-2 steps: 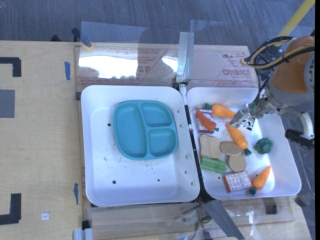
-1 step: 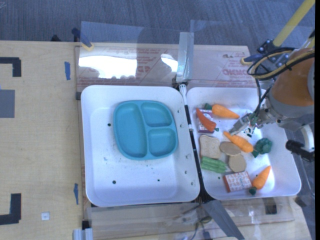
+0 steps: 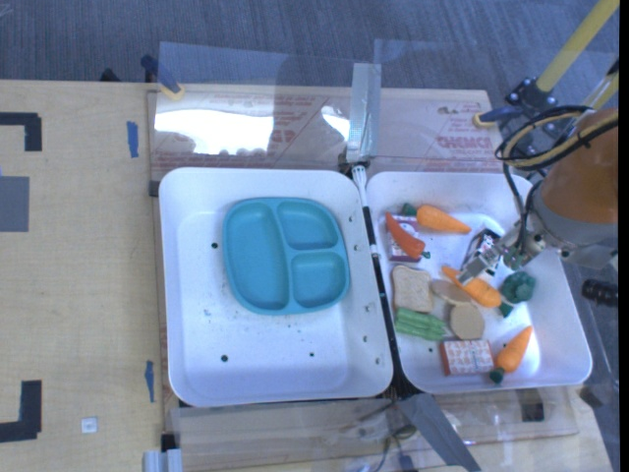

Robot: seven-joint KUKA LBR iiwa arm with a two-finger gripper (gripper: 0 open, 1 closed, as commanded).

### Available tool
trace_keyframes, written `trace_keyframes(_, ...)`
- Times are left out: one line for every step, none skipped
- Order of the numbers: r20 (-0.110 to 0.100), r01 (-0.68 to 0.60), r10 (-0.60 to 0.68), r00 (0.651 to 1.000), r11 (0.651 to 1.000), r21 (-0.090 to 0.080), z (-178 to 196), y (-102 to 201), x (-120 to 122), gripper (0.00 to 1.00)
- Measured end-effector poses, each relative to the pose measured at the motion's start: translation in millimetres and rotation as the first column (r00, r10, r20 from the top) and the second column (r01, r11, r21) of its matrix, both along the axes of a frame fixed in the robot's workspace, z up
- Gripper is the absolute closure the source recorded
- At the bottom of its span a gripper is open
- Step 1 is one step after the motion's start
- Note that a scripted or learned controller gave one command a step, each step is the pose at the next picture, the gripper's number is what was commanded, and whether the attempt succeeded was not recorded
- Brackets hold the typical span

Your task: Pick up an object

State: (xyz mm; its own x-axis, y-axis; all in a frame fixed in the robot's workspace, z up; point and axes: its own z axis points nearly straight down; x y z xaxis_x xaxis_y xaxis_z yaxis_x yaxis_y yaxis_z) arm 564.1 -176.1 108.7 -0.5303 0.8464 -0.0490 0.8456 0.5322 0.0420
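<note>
Orange plastic is what the end effector (image 3: 484, 260) hangs over: a small toy carrot (image 3: 476, 288) lying near the middle of the right shallow white bin (image 3: 575, 347). The metal tip sits directly above the carrot's upper end, and whether it is released or clenched I cannot tell; nothing can be seen between its parts, so I would not call anything held.

Around that carrot the bin is crowded. A tan slice of toy bread (image 3: 413, 288) lies just to its left, a round beige disc (image 3: 466, 320) just below it, and a dark green knobbly piece (image 3: 517, 286) just to its right. Farther off are a second orange carrot (image 3: 440, 219) near the top, a red pepper-like piece (image 3: 403, 235), a flat green pod (image 3: 421, 324), a red-and-white packet (image 3: 466, 356) and a third carrot (image 3: 513, 348) near the lower corner. The left white bin (image 3: 187, 293) carries a blue three-compartment plastic tray (image 3: 285, 255).

By its look, the carrot is light, stiff and smooth, likely hollow moulded plastic, so it should not crush but could squirt out of a pinch along its taper. The safer hold is probably across the thick middle, square to its length, where the sides are closest to parallel. Its neighbours lie so near that a descending tip could nudge them or catch two at once.
</note>
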Motion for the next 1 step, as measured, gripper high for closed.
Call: trace_keyframes(-0.047, 0.313, -0.312, 0.949, 0.95, 0.017, -19.4, -13.9, -21.6, 0.0)
